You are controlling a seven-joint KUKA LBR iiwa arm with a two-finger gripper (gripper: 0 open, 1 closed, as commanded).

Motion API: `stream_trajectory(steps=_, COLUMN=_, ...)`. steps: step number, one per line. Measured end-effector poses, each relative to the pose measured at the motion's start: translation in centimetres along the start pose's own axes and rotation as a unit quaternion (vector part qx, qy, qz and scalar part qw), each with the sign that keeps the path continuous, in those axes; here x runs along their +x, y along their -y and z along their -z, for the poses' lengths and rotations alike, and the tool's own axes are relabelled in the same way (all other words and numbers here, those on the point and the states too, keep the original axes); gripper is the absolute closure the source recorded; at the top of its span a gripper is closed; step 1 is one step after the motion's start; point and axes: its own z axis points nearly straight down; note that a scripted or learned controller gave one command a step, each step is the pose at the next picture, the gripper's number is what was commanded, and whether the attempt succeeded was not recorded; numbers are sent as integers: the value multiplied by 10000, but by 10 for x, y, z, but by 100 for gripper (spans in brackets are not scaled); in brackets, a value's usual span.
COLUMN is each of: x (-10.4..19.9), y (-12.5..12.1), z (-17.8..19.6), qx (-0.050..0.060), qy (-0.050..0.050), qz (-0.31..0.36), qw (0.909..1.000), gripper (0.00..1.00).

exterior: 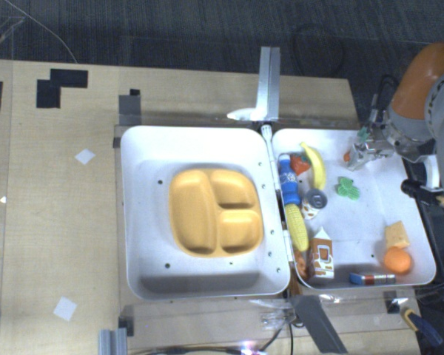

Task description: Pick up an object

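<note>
My gripper (362,148) hangs over the far right corner of the right bin (429,268), and I cannot tell how it is set or whether it has anything in it. A small red thing (348,156) sits just beside it, too small for me to name. No object is fixed by the task, so I judge the green toy (347,188) the best choice: it is near me and lies alone on bare floor, so I can come straight down and close across its narrow side. The banana (315,166) is next, but it crowds the blue bottle (287,182), the corn cob (296,226) and a grey cap (315,198) along the divider. The carton (323,255), marker (371,278), orange (397,261) and sponge (396,235) hug the near wall, poor room for fingers. A yellow tray (213,211) lies in the left bin (144,272).
</note>
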Motion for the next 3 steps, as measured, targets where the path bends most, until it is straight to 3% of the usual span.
stream_trajectory(steps=1, x=36, y=-7, z=124, qx=-96, qy=13, qz=-1435, qw=9896, gripper=100)
stream_trajectory(steps=2, x=25, y=-4, z=145, qx=-66, qy=16, qz=-946, qw=9955, gripper=100)
stream_trajectory(steps=3, x=3, y=-5, z=4, qx=-91, qy=24, qz=-743, qw=9972, gripper=100)
